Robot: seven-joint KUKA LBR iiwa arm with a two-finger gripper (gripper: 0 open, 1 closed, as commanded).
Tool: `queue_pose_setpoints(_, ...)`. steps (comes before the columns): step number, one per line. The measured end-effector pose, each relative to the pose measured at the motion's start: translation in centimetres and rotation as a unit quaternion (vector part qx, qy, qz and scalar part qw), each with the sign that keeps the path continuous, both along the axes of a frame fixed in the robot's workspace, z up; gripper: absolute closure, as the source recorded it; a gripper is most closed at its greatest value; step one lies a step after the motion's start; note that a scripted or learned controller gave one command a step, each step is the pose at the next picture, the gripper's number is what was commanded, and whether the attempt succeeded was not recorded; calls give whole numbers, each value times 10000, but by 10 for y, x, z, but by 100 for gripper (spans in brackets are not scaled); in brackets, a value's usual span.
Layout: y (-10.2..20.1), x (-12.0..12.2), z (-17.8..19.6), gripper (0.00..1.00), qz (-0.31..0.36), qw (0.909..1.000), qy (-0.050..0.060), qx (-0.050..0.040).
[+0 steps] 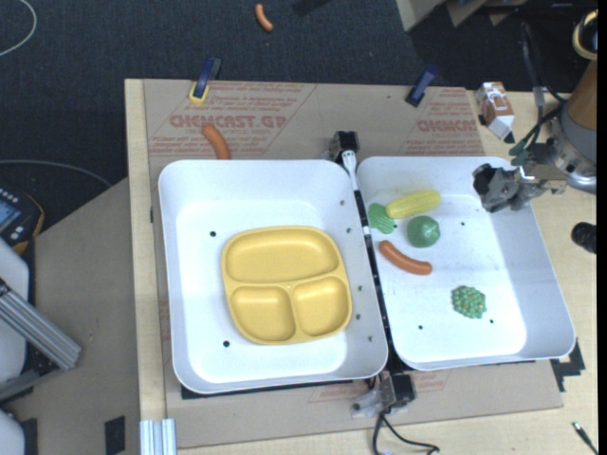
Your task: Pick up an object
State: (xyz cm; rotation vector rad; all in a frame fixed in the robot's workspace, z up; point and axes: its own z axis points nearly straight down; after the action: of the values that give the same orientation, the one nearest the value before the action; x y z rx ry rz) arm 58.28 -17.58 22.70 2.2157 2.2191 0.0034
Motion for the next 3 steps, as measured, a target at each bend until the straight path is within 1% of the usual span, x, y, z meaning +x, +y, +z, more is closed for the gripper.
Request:
queue_pose_setpoints(1,49,20,10,100,14,10000,6,7)
queue_pose_setpoints(2,98,40,-5,100,13,10000,9,7)
queue_pose_setpoints(3,142,51,-5,100,10,10000,9,8)
